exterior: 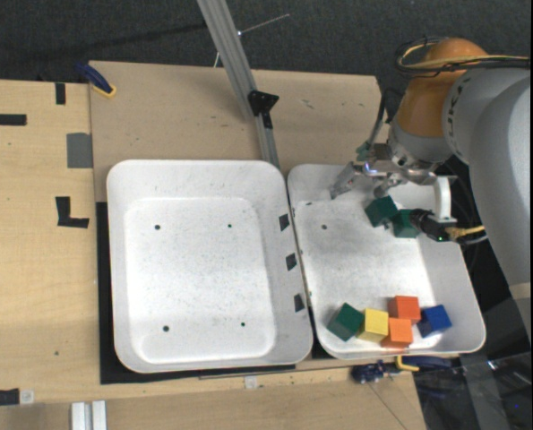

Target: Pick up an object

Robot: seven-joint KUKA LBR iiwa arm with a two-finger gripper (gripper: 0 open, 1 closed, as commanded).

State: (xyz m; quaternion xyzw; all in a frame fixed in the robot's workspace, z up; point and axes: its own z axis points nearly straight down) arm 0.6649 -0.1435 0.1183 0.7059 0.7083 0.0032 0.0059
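Note:
My gripper (370,184) hangs over the far end of the right bin (338,267), below the arm's orange band. It is open, its fingers (342,184) spread, with nothing between them. Two dark green blocks (382,210) (405,225) lie side by side on the bin floor just in front of the gripper, apart from it. At the bin's near end sits a cluster: a green block (345,321), a yellow block (375,322), two orange blocks (407,307) (400,331) and a blue block (435,319).
The left bin (194,267) stands beside the right one. A slanted metal pole (239,70) rises behind the bins. The grey arm (499,133) fills the right side. A small blue clamp (373,373) sits at the bench's front edge.

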